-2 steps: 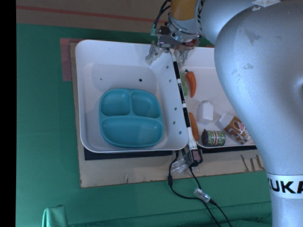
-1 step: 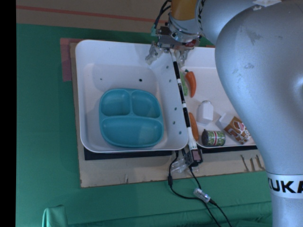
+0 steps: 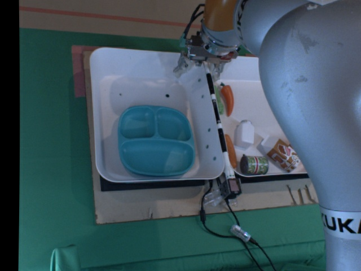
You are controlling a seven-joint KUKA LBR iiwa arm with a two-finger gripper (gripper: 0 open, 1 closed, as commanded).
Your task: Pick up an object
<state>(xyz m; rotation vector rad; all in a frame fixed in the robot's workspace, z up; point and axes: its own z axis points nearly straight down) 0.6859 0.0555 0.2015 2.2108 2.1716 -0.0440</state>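
Camera view: tool (image 3: 198, 61) state unclear above glossy white bins (image 3: 107, 72); teal divided plate (image 3: 156, 141).

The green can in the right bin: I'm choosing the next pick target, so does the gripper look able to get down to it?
Probably yes. The green can lies with open space above it, the small white carton and printed box apart from it. The gripper hangs over the bins' far edge.
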